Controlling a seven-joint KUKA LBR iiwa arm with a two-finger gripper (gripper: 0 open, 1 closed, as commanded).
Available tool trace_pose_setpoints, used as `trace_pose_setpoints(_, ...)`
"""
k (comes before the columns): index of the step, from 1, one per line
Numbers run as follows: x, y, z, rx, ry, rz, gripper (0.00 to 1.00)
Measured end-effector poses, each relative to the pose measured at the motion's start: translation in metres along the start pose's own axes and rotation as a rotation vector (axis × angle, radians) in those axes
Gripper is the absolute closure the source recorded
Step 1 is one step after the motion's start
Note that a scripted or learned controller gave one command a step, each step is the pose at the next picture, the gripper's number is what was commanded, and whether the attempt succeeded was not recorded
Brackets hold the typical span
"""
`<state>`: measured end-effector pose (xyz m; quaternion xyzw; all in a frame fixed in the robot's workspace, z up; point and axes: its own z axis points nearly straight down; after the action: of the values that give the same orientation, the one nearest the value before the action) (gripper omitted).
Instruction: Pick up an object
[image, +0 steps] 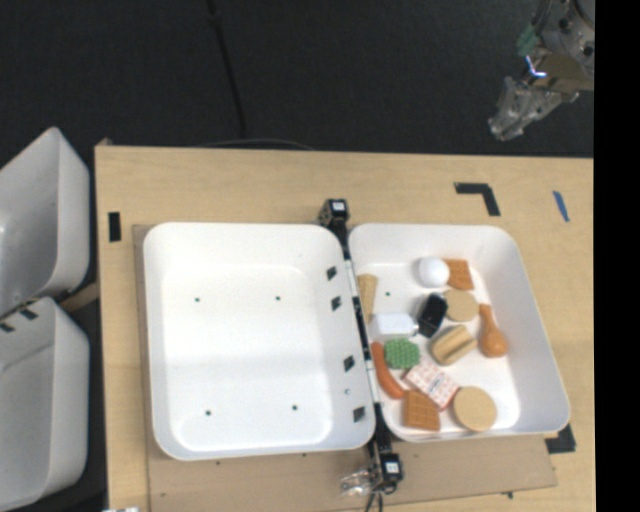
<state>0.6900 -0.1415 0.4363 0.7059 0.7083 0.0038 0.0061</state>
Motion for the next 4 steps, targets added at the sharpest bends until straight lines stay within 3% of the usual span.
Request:
trace_pose_setpoints(2,0.071,0.000,-0.048,0.011,0.001,0.000,1.00)
trace_pose_setpoints(4,0.171,-0.010,-0.097,0.010,0.003,-0.002,1.00)
